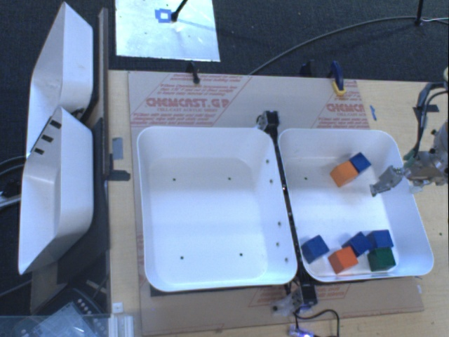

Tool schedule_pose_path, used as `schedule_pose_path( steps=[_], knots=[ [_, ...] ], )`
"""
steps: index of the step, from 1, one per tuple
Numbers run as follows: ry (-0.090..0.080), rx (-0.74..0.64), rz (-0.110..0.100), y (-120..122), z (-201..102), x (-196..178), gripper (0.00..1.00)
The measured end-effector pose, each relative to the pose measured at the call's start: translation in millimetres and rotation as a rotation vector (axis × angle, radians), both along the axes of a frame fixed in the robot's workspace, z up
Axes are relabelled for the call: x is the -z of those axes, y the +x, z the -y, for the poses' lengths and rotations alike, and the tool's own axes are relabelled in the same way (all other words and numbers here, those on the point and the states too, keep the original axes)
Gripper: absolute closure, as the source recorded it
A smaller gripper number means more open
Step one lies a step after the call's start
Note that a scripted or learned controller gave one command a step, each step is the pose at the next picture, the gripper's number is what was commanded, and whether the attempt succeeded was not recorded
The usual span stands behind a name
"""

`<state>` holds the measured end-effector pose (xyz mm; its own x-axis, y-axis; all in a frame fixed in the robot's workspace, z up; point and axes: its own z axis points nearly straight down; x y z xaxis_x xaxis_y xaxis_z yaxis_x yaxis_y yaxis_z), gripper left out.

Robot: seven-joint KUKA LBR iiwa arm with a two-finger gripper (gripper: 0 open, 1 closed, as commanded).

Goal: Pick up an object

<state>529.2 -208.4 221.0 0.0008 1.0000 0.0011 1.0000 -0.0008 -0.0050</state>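
The task looks to be at its very start: nothing is lifted, and every block lies on the floor of the right bin (410, 188), which fills the right-centre of the frame. The left bin (151, 188) sits beside it, touching along the middle divide. At the right edge of the frame, about mid-height, the gripper (384, 182) reaches in over the right bin's right rim; a grey metal finger points toward the lower left, but whether the gripper is spread or pressed together I cannot tell, and no block sits in it. Nearest to it, a little to the left and slightly higher in the frame, are 2 blocks touching each other: an orange block (344, 174) and a blue block (360, 162) at its upper right. Along the bin's lower edge lies a looser group of 5: a lone blue cube (315, 247) at the left, then a second orange block (343, 259), 2 more blue ones (359, 243) (380, 239), and a dark green block (382, 259) at the lower right. As a judgement, all of the work remains: choosing a block, descending over it, closing and lifting. The upper pair seems the closest candidate, though their contact could make a clean grasp of 1 block harder.
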Motion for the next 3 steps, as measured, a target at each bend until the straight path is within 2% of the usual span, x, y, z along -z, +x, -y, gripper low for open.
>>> schedule_pose_path(
  steps=[1, 3],
  knots=[
    [-0.001, -0.001, 0.006, 1, 0, -3, 0.00],
    [0.000, -0.001, 0.001, -1, -5, 121, 0.00]
  ],
)
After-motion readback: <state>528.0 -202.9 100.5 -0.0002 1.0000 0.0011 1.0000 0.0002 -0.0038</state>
